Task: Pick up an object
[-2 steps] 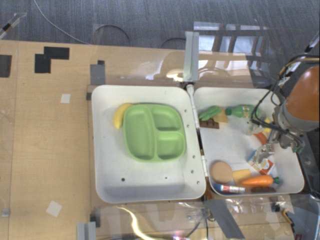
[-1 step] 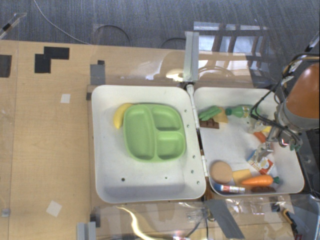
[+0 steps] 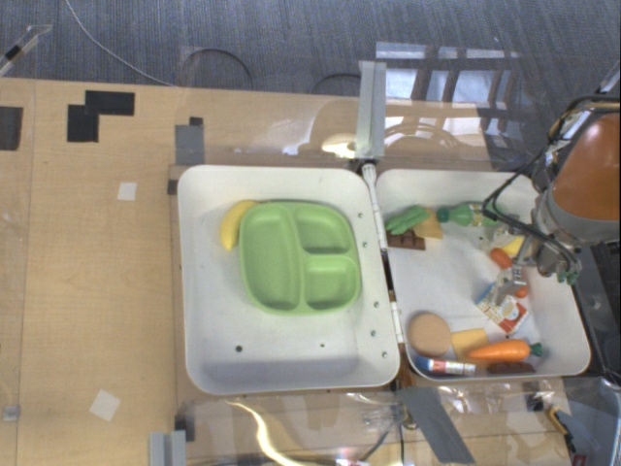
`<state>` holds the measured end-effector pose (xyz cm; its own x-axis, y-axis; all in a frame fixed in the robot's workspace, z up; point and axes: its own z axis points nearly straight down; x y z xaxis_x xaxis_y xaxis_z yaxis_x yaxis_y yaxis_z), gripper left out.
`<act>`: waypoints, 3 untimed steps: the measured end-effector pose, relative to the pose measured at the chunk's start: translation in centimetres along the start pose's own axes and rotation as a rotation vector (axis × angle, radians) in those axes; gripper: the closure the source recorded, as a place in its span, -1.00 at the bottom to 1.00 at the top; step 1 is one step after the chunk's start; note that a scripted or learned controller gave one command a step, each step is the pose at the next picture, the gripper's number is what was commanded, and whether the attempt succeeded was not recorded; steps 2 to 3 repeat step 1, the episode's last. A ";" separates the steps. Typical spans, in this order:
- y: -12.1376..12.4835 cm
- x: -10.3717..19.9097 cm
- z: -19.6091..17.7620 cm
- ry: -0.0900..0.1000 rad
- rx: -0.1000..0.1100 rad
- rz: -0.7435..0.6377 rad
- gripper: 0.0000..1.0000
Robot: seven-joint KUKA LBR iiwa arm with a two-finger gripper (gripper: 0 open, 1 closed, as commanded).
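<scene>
- Over the right bin (image 3: 572, 357), toward its 3 o'clock edge, the gripper (image 3: 506, 289) hangs low above a small red-and-white packet (image 3: 505, 311); whether it is spread or pinching, I cannot tell.
- Nothing looks lifted yet, so the pick seems still ahead.
- At 6 o'clock lie a carrot (image 3: 503, 351), a marker (image 3: 448, 365) and a tan disc (image 3: 430, 334).
- At 9 o'clock, the left bin (image 3: 209, 348) bears a green divided tray (image 3: 297, 257) overlapping a banana (image 3: 231, 225).

My arm (image 3: 590, 178) reaches in from right edge of bench, orange band above wrist, wrist angled down-left. My gripper (image 3: 506, 287) hangs low over right bin's right half, fingers pointing down.
</scene>
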<state>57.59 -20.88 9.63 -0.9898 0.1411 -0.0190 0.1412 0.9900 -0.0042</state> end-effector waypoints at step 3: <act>-0.1 0.1 0.0 -0.002 0.000 0.055 -1.00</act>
